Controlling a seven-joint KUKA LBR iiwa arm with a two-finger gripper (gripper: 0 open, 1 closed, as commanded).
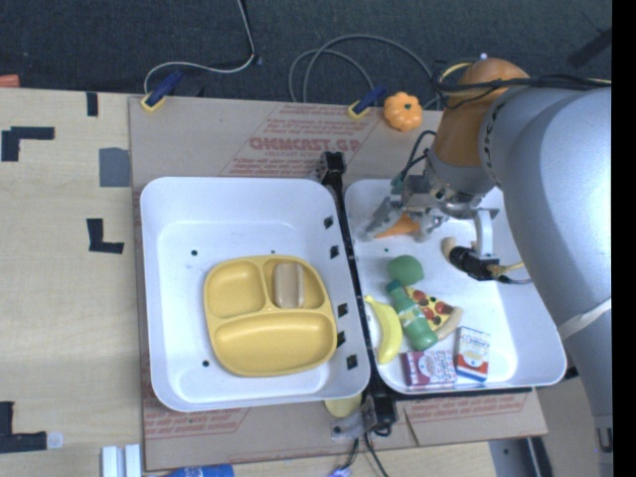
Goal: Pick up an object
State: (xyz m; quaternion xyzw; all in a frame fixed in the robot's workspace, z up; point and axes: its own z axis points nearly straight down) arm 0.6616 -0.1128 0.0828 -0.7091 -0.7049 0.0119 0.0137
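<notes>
The grey arm (556, 187) fills the side of the bench beyond the right bin (532, 361), its orange band above the wrist. The left bin (169, 217), touching the right bin along their shared wall, holds a yellow divided plate (248, 336). At the far end of the right bin the gripper (402, 217) is down with its fingers spread around an orange object (402, 229); whether they grip it cannot be told. Toward the near end of the right bin lie a green bottle (409, 306), a banana (386, 328) against the shared wall, a pizza slice (437, 314) and a small carton (472, 354). A small orange pumpkin (402, 110) sits behind the right bin.
</notes>
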